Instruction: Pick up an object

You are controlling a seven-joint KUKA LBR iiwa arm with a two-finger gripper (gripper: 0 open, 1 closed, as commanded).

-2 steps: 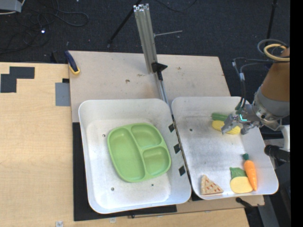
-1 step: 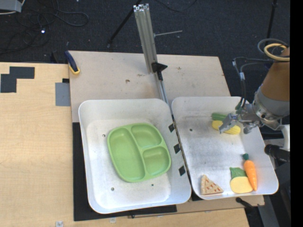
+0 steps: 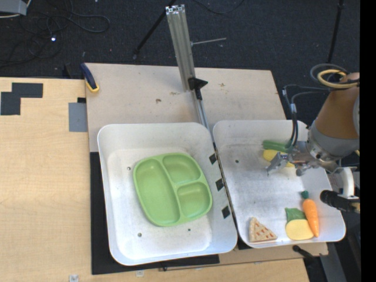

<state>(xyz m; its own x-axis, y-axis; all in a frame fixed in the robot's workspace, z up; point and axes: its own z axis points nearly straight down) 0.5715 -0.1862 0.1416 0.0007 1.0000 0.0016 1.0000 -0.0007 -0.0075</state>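
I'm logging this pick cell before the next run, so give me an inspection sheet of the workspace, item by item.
Surface: bench bearing two white bins, left bin and right bin, side by side.
Job's things: in the right bin, a carrot, a yellow piece, a triangular wedge, and a yellow and green item by the gripper.
Clutter: green divided plate in the left bin.
Grippers: gripper low over the right bin; finger state unclear, no object seen held.
Cables: black cables on the dark floor; a cable loop near the arm.
Surroundings: metal post behind the bins; wooden panel at the left.
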